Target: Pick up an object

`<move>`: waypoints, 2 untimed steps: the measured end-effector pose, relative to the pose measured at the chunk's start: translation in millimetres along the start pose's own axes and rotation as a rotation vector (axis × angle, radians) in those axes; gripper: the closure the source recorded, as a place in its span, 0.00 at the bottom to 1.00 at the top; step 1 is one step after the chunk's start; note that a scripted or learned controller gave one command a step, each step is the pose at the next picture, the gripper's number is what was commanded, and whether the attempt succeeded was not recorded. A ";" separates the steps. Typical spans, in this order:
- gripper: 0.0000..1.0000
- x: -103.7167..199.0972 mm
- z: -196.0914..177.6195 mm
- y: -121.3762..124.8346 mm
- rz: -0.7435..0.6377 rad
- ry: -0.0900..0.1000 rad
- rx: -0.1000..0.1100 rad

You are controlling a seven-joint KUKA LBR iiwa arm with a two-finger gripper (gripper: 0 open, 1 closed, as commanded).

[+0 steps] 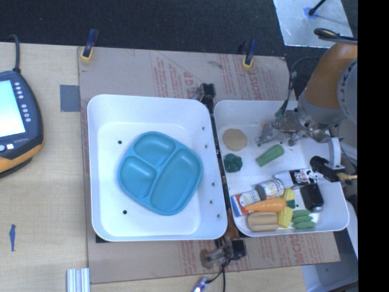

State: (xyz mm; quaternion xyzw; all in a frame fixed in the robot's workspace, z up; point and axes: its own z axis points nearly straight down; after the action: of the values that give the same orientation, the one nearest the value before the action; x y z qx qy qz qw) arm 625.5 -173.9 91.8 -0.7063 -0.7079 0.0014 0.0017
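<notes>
My gripper [278, 137] hangs over the back of the right bin [340, 224], just above a green cylinder [269, 155] that lies at a slant. Its fingers are spread open and nothing sits between them. To the left of the gripper lie a tan round disc [234, 140] and a dark green lump [233, 162]. Near the front of the bin are a small bottle [261, 193], an orange carrot [267, 206], a bun [262, 221], a yellow corn piece [285, 215], a green pod [302, 219] and a black block [312, 194].
The left bin [97, 163] holds a blue divided plate [160, 172]. A handheld pendant [15, 120] lies on the bench at the far left. Blue clamps [89, 44] hold the board at the back edge.
</notes>
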 end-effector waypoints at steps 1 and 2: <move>0.00 25.7 0.7 -72.0 -0.003 -0.001 0.001; 0.00 -9.9 -0.4 29.4 -0.001 0.001 -0.001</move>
State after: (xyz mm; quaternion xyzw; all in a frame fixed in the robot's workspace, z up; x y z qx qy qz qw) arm 654.9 -183.7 92.0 -0.7059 -0.7083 0.0009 0.0016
